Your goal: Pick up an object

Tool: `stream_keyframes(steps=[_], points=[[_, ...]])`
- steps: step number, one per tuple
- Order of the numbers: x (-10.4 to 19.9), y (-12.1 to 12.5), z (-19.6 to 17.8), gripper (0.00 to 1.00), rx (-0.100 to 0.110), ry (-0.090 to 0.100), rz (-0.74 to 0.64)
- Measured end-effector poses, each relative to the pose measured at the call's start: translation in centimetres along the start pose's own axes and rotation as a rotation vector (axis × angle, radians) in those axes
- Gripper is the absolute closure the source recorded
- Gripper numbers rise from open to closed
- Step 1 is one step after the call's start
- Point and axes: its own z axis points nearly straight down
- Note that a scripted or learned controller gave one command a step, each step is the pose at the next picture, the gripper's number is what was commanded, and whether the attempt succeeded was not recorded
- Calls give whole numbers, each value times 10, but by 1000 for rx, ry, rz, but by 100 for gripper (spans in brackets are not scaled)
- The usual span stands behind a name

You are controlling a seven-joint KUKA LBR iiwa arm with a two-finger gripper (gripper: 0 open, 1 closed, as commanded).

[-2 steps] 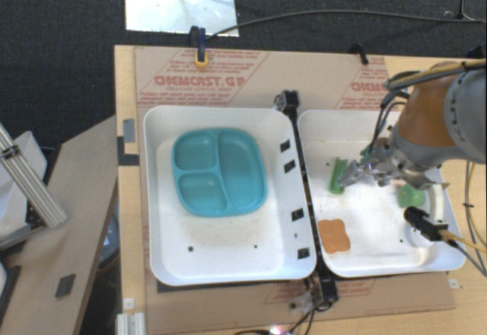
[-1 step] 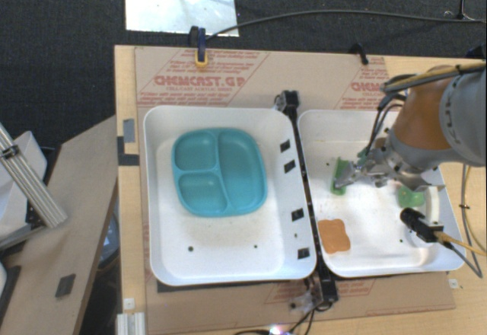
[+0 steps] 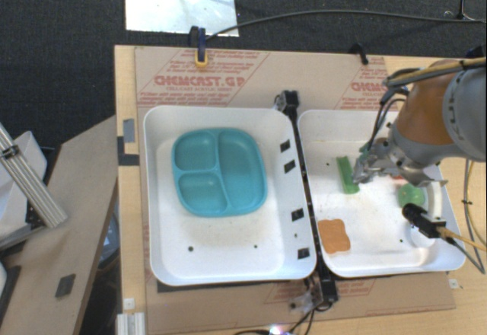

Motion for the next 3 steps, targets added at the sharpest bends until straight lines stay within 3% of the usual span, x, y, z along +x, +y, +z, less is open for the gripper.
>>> stream_keyframes(steps=[3], points=[[-5, 13, -168, 100, 4, -3, -4]])
